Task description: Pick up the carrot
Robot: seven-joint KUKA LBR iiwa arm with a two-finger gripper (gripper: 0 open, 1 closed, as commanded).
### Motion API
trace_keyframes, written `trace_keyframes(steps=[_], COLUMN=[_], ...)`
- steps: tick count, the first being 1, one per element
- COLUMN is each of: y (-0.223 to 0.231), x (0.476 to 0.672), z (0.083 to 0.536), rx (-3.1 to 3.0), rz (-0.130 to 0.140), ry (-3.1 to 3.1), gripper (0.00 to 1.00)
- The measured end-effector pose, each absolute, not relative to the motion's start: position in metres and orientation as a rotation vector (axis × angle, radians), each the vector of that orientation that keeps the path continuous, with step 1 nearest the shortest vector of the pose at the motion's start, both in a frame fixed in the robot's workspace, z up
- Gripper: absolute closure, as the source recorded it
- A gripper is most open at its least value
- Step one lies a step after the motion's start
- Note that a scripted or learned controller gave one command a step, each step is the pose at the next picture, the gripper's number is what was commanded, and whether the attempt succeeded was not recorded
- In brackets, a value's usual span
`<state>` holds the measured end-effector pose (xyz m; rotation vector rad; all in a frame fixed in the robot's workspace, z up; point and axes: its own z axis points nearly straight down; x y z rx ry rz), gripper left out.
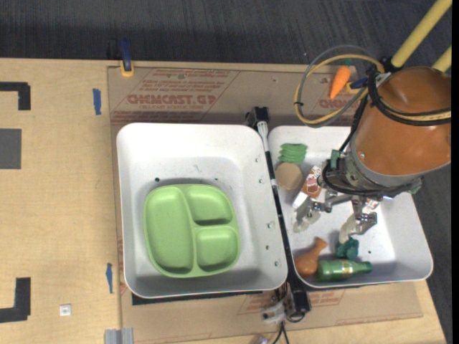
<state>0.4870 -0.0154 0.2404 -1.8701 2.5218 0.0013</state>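
The carrot (339, 82) is small and orange with a green top. It lies on the cardboard behind the right bin (412, 224), inside a loop of yellow cable. My gripper (333, 217) hangs over the middle of the right bin, well in front of the carrot. Its fingers (307, 211) are spread open and only white bin floor shows between them. The arm's orange band (401, 124) covers the bin's back right part.
In the right bin lie a green leafy piece (292, 151), a tan lump (288, 175), a small red-and-white can (312, 182), an orange-brown drumstick shape (310, 258), a teal item (349, 248) and a green bottle (343, 267). The left bin (136, 156) holds a green divided plate (190, 228).
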Motion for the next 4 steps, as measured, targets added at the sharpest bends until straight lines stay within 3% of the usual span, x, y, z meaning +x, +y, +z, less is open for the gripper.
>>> trace_keyframes(steps=[1,2,3,4], y=[-0.075,-0.013,-0.012,0.108], x=[0.480,0.480,0.481,0.497], z=[0.321,0.206,0.216,0.156], rx=[-2.025,-2.305,-2.297,-2.209], rz=[-0.002,0.002,0.000,0.002], ry=[2.396,2.132,2.134,2.230], gripper=[0.00,0.00,1.00,1.00])
